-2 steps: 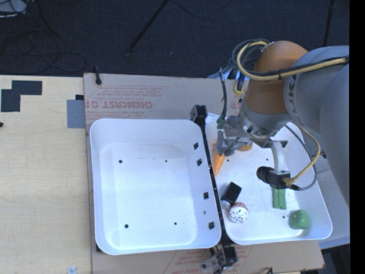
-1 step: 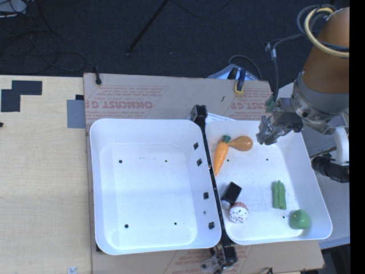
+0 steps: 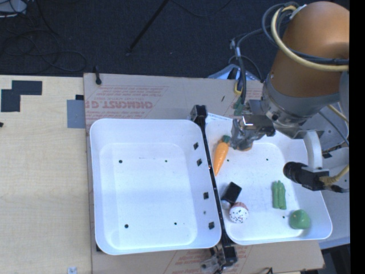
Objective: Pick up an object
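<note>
The gripper (image 3: 244,138) is hovering over the far left part of the right bin (image 3: 319,227), just beside the top end of the orange carrot (image 3: 219,156). Whether it is released or clenched cannot be told. The carrot is lying tilted against the bin's left wall. A black block (image 3: 231,192), a spotted white ball (image 3: 238,213), a green pod (image 3: 278,194) and a green lump (image 3: 299,219) are lying nearer. The left bin (image 3: 102,136) is sitting alongside.
</note>
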Tool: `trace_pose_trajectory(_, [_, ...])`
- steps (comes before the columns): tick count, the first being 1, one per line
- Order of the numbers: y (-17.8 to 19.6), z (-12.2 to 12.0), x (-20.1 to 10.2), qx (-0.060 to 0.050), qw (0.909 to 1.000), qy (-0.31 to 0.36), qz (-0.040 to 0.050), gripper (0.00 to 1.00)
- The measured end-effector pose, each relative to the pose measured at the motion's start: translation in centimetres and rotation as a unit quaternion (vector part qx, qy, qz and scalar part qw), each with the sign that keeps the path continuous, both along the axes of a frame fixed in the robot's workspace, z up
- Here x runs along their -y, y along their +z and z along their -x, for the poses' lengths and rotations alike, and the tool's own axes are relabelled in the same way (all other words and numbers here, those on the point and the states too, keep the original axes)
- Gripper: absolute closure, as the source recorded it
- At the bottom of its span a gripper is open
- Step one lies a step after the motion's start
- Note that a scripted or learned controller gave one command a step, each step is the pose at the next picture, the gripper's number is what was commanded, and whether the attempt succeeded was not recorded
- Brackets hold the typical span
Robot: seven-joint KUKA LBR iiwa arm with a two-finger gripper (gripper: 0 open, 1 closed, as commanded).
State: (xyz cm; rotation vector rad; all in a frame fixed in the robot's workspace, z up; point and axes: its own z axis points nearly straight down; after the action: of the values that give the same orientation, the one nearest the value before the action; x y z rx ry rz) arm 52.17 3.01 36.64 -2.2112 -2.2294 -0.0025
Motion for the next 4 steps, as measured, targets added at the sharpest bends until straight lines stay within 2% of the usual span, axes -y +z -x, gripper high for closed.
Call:
trace_pose_trajectory(1, [4.6, 1.1, -7.4, 0.000, 1.0000, 0.000, 0.0004, 1.00])
trace_pose_trajectory(2, [9.5, 4.7, -11.2, 0.001, 1.0000, -0.001, 0.0004, 1.00])
trace_pose_trajectory(3, [16.0, 4.6, -14.0, 0.001, 1.0000, -0.003, 0.0009, 1.00])
trace_pose_trajectory(4, [7.5, 4.6, -16.9, -0.005, 1.0000, -0.003, 0.0031, 1.00])
